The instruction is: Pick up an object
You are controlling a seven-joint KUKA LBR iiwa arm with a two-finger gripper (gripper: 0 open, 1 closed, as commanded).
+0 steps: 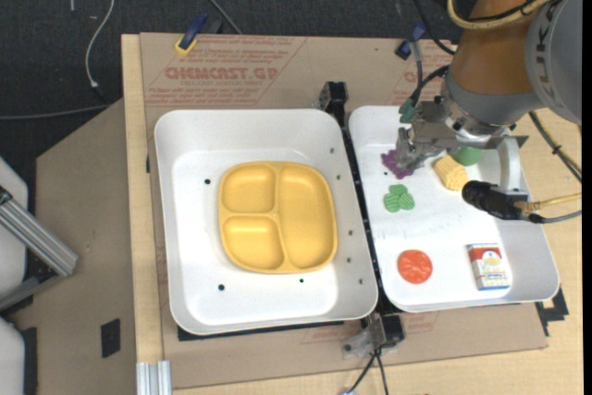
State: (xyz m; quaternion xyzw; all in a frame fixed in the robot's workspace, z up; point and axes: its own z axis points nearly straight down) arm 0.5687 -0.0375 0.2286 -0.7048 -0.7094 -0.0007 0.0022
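While the pincer [408,149] hangs over a small purple toy [398,165], its state is unclear.

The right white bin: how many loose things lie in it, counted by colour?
Purple: 1, the purple toy grape bunch, under the gripper
Green: 2, a green leafy toy and a green piece partly hidden by the arm
Yellow: 1, a yellow corn-like toy
Red: 1, a red round toy
Red and white: 1, a small box
Total: 6
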